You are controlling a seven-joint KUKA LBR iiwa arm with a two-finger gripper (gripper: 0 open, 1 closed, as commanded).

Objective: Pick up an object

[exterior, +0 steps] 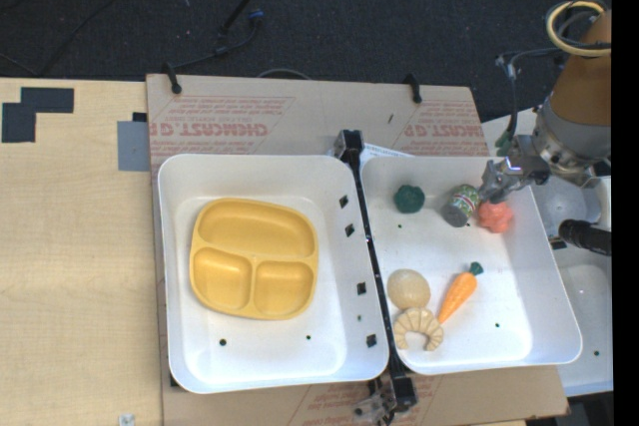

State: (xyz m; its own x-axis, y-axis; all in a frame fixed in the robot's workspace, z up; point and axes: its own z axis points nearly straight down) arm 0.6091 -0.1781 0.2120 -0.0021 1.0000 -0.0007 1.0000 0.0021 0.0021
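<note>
A small pink, soft-looking lump (495,216) lies near the right wall of the right bin (559,314), just below the tool (502,177), whose state cannot be made out from above. Touching the lump's left side, a little metal can (461,205) lies tilted. Farther left sits a dark green ball (408,199). Toward the front, a smooth orange plastic carrot (457,295) slants beside a pale round bun (408,289) and a ridged croissant (419,327). In the left bin (180,214) rests a glossy yellow three-compartment plate (255,257).
</note>
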